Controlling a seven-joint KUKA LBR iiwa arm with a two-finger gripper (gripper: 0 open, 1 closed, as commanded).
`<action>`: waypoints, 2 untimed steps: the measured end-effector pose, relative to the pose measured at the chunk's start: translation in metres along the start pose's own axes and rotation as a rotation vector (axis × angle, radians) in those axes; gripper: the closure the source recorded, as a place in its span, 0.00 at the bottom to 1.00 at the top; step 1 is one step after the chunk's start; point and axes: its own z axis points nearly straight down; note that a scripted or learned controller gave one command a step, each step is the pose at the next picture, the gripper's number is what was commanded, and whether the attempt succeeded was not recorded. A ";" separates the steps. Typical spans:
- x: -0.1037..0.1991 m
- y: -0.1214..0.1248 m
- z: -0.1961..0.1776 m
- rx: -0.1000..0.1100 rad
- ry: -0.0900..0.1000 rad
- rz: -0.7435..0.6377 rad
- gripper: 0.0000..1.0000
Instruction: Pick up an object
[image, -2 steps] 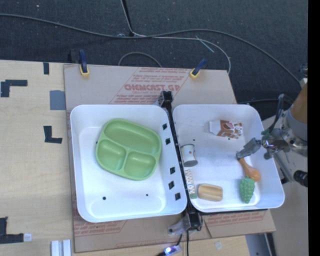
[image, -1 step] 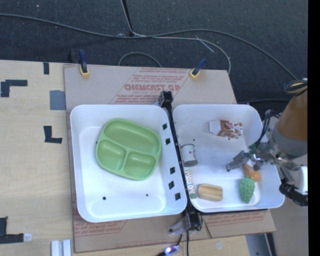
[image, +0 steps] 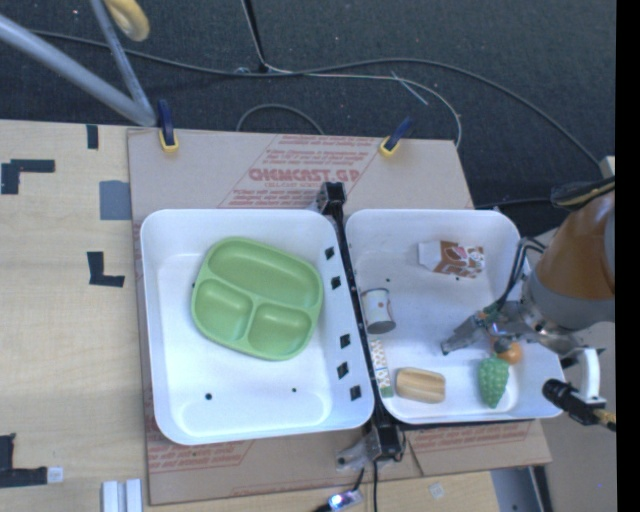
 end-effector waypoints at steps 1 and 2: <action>0.004 0.003 0.020 -0.006 0.000 -0.002 0.00; 0.002 0.003 0.009 -0.011 -0.007 -0.001 1.00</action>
